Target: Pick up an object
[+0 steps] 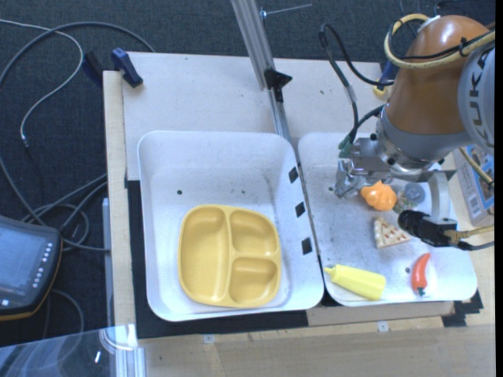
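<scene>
The KUKA arm's gripper (346,181) hung over the right bin (338,234); its grip state could not be told. An orange toy (380,197) lay just beside it, a waffle piece (390,233) near.

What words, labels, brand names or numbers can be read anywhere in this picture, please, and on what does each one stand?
"KU": large letters on the grey arm at the right edge, cut off by the frame.
Printed blue and white item at the right edge beside the right bin: it bears print, too small and blurred to read.
Handheld screen at the left edge: its buttons and display are too blurred to read.
The yellow tray bears no writing.
</scene>
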Available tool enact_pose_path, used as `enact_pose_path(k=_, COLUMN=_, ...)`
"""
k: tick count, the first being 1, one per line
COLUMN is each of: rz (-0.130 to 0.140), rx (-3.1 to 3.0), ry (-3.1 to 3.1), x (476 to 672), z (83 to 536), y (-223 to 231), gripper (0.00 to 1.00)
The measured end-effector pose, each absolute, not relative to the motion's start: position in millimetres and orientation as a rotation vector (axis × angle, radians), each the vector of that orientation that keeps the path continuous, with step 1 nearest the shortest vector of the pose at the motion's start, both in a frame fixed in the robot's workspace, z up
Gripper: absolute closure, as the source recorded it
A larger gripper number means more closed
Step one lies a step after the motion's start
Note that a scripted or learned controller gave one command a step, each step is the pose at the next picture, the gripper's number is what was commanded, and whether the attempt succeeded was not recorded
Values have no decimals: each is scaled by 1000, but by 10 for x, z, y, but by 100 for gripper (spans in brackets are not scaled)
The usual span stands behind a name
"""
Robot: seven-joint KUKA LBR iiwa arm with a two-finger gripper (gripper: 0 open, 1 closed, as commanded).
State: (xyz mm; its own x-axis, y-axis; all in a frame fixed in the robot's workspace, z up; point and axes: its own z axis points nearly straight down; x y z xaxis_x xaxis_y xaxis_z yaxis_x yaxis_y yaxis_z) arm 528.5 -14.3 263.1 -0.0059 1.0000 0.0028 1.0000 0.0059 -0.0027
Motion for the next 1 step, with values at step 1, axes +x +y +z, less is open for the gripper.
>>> enact_pose_path(k=1, rz=2, rx=-2211, ry=-2224, x=5152, z=2495, y=328, gripper=100)
